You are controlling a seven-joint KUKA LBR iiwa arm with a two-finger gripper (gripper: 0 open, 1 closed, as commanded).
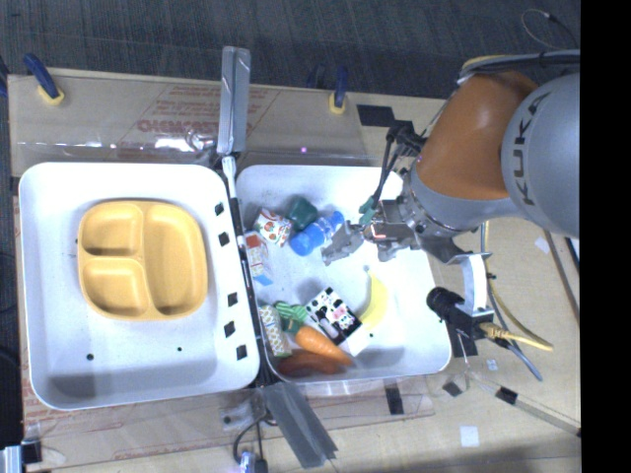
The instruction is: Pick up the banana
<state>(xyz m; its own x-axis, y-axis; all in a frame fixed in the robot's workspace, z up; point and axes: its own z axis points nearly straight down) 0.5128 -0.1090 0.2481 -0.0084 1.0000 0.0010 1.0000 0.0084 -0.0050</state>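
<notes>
While the arm [493, 156] is reaching in from the right over the right-hand bin [419, 358], the gripper [360, 239] is hanging above the middle of that bin, a bit toward its right wall. The view doesn't let me tell how the jaws are standing, the whole end is a blur of metal bits, so I'm not guessing. Nothing is visibly sitting in it either.

The banana [375, 299] is lying on the bin floor near the right wall, roughly halfway toward the near edge, just below the gripper and apart from it. It's pointing more or less lengthwise toward the near edge, with its lower end right beside the black-and-white patterned box [333, 315]. That's probably going to make a clean grab a bit fiddly.

The rest of the clutter is crowding the left wall and near edge: an orange carrot [320, 343] down at the near edge, a blue bottle [315, 235] and a dark green thing [299, 210] toward the far side, and a small red-and-white pack [273, 229] by the divider.

The left bin [59, 363] is holding a yellow divided plate [143, 257], sitting toward its middle, well away from the action.

My read: it's lining up over the banana, pick not done yet.
</notes>
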